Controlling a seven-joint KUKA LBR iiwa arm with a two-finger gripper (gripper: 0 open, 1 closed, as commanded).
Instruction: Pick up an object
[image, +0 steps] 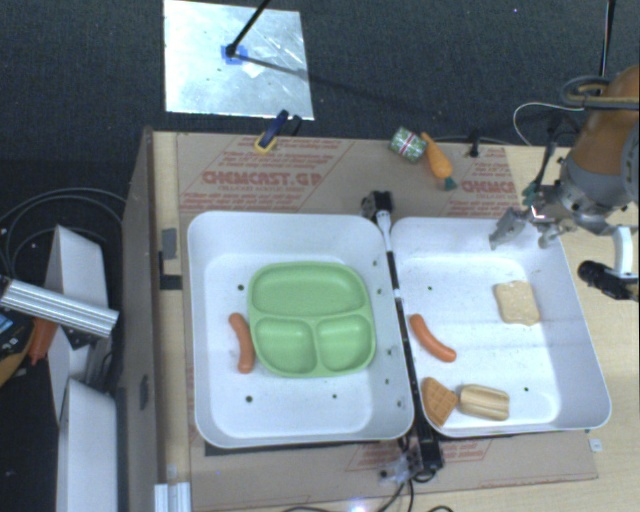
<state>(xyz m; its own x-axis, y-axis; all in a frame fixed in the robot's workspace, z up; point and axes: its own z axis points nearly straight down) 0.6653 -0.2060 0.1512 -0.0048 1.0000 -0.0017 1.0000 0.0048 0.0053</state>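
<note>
A: Start from the left. What lies in the left bin (215, 300)?

B: A sausage (241, 342) sits just beside the left edge of a green divided plate (311, 317), which takes up the bin's middle.

A: And the right bin (575, 330)?

B: A second sausage (432, 338) near its left wall, a wedge of toast (438, 399) and a bread roll (484, 402) touching at the near edge, and a pale slice of bread (517, 302) further right.

A: Where is the gripper (524, 224)?

B: Over the far right corner of that bin, holding nothing. I cannot tell how the jaws stand.

A: So which step?

B: I'd judge the approach: nothing chosen yet. The bread slice lies nearest; the next move calls for coming nearer and down over it.
</note>
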